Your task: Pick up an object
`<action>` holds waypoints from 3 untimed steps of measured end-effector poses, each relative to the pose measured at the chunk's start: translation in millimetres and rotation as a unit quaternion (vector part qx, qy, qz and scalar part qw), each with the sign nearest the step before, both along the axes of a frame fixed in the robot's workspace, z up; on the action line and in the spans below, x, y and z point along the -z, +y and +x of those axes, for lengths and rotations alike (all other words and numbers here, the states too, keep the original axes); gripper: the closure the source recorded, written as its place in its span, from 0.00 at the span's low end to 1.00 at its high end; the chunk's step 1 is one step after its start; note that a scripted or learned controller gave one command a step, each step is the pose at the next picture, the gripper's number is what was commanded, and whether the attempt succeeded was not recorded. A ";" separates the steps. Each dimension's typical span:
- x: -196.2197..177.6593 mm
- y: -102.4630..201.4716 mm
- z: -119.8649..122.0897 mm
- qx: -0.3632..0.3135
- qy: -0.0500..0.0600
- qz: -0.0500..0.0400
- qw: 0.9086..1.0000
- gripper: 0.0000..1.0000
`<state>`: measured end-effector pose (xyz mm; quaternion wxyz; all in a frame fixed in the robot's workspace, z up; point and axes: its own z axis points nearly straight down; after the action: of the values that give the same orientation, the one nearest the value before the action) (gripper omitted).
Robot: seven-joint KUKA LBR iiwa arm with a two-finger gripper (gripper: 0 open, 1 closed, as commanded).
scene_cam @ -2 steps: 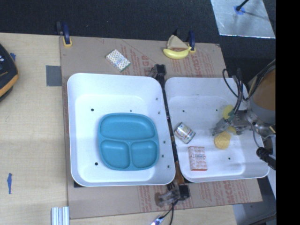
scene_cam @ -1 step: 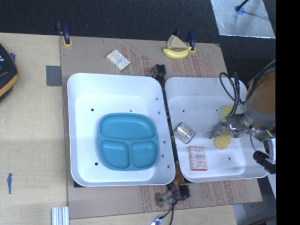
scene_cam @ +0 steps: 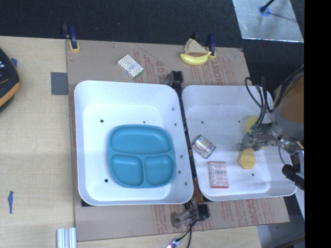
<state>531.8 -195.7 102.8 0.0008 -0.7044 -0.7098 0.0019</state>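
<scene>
Two shallow white bins sit side by side on a brown board clamped to the counter (scene_cam: 36, 154), a layout that seems meant to keep loose items corralled within the arm's reach. The left bin (scene_cam: 88, 94) holds a blue divided plate (scene_cam: 140, 155), lying flat near its middle. The right bin (scene_cam: 217, 99) holds the likely pick targets: a small silver can (scene_cam: 204, 146) tipped on its side near the left wall, a flat red-and-white packet (scene_cam: 217, 174) just below it, and a yellow chunk (scene_cam: 247, 160) toward the right. A second yellowish item (scene_cam: 251, 123) peeks out behind the arm's cables.

The grey arm (scene_cam: 289, 107) reaches in from the right, and its gripper (scene_cam: 252, 143) hangs low in the right bin, directly above the yellow chunk and apparently touching or almost touching its top. Whether the gripper is open or closed cannot be told, and nothing is visibly held. Outside the bins, a banana (scene_cam: 194, 59) and a patterned packet (scene_cam: 130, 65) rest on the board.
</scene>
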 end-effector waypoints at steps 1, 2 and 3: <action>11.1 76.5 -20.3 0.001 0.000 0.001 1.000 1.00; -89.1 150.8 -36.2 0.001 0.000 0.001 1.000 1.00; -88.8 150.5 -36.5 0.002 0.000 0.001 1.000 0.00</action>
<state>495.3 -45.3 191.7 0.0015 -0.7055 -0.7087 0.0011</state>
